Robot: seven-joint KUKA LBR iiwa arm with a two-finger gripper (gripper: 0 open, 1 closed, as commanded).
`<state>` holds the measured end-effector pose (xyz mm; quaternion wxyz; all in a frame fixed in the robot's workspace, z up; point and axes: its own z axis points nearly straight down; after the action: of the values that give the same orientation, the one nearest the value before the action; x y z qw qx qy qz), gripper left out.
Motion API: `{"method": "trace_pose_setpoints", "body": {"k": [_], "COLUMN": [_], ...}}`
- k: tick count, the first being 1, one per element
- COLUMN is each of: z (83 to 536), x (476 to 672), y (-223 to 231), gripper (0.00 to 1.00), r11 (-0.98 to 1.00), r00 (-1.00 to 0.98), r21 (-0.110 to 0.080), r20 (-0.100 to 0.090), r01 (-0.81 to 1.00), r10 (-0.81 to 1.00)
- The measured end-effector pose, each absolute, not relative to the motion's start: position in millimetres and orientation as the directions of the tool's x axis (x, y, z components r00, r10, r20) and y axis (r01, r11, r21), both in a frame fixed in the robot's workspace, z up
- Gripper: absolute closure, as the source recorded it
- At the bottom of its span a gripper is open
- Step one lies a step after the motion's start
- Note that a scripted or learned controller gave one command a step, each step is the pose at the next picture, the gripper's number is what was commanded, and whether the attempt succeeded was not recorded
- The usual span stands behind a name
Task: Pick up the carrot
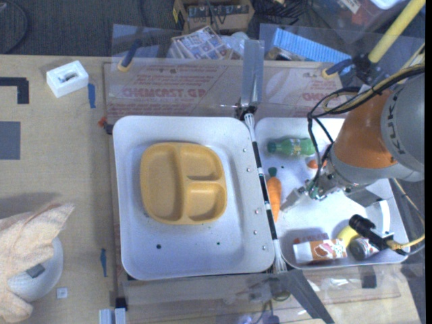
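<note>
Carrot (274, 194), one, right bin (297, 229), gripper (305, 196) beside it, jaw state unclear.

Two white bins (128, 181) (385, 262) sit side by side. One yellow tray (182, 181), one carrot (274, 194) and one green bottle (291, 146) lie in them.

Carrot (273, 196) in right bin (297, 238), tray (182, 182) in left bin (135, 248).

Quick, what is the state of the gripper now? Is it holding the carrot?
Gripper: open, holding nothing; it hangs just right of the carrot, which lies in the right bin.
</note>
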<state>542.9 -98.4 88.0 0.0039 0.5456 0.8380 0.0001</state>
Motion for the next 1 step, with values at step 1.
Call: {"method": "trace_pose_setpoints", "body": {"k": [1], "z": [183.2], "x": [575.7], "y": [-40.0], "gripper": [0.00], "r11": [0.493], "r00": [-0.493], "r21": [0.000], "r20": [-0.001], "r01": [0.870], "r10": [0.870]}}
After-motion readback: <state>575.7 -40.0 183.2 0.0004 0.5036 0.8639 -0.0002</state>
